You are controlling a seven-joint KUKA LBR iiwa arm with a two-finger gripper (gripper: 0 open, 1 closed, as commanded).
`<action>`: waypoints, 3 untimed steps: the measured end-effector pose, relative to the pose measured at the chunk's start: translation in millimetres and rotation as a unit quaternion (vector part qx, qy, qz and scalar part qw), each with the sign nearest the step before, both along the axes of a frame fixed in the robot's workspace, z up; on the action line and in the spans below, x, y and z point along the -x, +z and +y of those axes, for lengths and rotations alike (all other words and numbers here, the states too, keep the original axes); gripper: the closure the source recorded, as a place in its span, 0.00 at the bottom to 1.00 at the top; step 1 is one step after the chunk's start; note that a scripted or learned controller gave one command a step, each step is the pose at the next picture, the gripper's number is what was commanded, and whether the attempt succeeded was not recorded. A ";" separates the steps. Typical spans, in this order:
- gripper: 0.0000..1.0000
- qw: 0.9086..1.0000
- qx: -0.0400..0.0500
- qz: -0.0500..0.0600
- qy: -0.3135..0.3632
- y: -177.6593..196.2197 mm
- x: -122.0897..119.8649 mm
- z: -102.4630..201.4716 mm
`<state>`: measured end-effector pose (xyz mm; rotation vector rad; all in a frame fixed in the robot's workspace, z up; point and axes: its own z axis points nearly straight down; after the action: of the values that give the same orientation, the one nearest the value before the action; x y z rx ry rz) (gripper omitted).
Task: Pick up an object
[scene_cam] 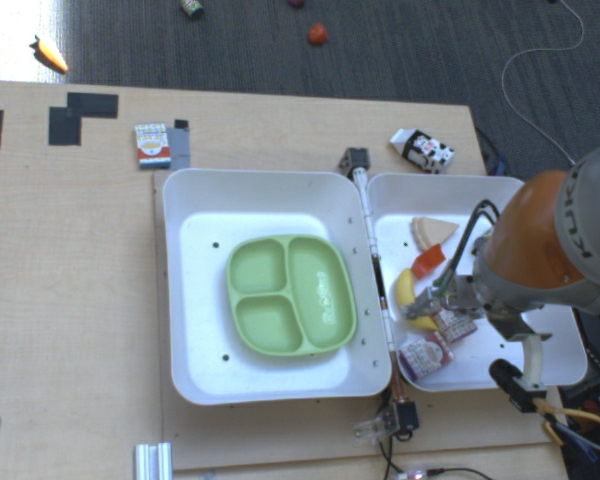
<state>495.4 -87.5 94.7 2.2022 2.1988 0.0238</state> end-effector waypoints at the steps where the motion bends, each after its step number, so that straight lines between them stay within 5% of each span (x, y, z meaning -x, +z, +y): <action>1: 0.00 1.000 -0.003 0.006 0.001 -0.6 -6.0 0.4; 3: 0.00 1.000 -0.002 0.000 0.003 -0.7 -0.7 -0.5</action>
<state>496.1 -88.0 94.1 2.1990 2.2066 0.0288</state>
